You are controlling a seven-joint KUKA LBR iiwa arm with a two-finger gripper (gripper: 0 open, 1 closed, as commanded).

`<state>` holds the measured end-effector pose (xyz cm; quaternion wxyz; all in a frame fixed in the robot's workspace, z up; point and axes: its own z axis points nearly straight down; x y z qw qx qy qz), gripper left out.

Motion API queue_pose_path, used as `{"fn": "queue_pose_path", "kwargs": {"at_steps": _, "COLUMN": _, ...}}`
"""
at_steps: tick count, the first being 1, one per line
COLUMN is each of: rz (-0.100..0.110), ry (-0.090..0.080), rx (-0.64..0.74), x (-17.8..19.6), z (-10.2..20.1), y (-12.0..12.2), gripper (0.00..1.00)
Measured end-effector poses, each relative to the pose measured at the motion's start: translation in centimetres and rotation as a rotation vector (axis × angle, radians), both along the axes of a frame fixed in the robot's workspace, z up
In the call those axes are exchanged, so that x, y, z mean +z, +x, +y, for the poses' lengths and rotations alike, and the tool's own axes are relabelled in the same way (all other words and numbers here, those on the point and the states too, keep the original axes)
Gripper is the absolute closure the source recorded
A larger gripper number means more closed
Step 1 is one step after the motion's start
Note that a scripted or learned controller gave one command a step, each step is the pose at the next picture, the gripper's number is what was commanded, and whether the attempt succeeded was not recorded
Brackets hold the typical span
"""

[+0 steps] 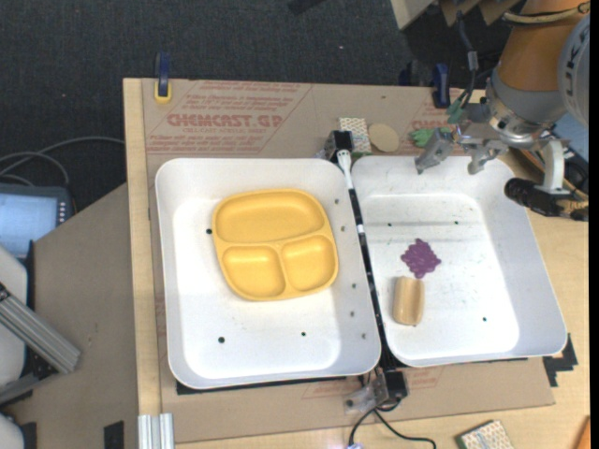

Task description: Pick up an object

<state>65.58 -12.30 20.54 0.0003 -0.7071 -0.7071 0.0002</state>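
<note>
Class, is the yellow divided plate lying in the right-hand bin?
No, the yellow plate lies in the left bin; the right bin holds other items.

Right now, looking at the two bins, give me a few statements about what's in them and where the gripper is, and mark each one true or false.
1. The yellow divided plate lies in the left bin. True.
2. The purple grape cluster sits on the yellow divided plate. False: it lies on the floor of the right bin.
3. The tan bread-like piece lies in the right bin, just in front of the purple grape cluster. True.
4. The gripper holds the tan bread-like piece. False: the gripper is up at the right bin's far edge, with nothing between its fingers.
5. The yellow divided plate has three compartments. True.
</note>
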Motion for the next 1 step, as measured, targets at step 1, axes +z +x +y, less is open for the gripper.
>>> {"fn": "queue_pose_path", "kwargs": {"at_steps": 1, "rz": 0.015, "ry": 0.003, "rx": -0.002, "x": -11.76, "z": 1.11, "y": -7.87, "gripper": 0.0}}
